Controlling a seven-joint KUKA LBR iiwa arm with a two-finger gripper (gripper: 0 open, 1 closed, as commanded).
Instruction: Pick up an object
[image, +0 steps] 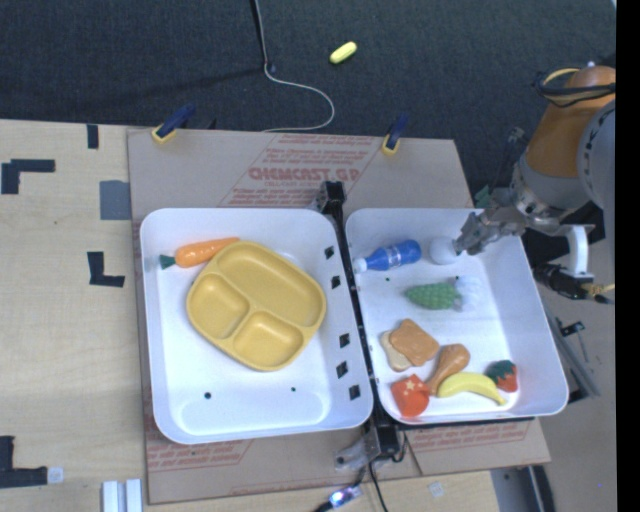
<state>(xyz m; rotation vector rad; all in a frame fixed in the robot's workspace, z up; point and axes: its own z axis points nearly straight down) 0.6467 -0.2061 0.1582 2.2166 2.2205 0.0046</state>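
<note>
**Gripper low over the back of the right bin, beside a small white object**

The gripper (470, 240) hangs at the far right part of the right bin (535, 330), its dark fingers pointing down and toward the left; at this size I cannot tell whether they are apart or together, and nothing is visibly between them.

Both white bins sit on a cardboard sheet (290, 170) on a wooden bench (60, 330), with dark carpet (130, 50) behind, where a thin cable (300, 85) and a small yellow object (343, 52) lie.

A small white object (442, 250) lies just beside the fingertips, on their left. A blue bottle (391, 256) is farther left, a green bunch of grapes (434, 295) nearer the camera, then toast (412, 343), a drumstick (448, 364), a banana (472, 385) and strawberries (410, 396). The left bin (160, 380) holds a yellow divided tray (257, 304) and a carrot (203, 252).
</note>
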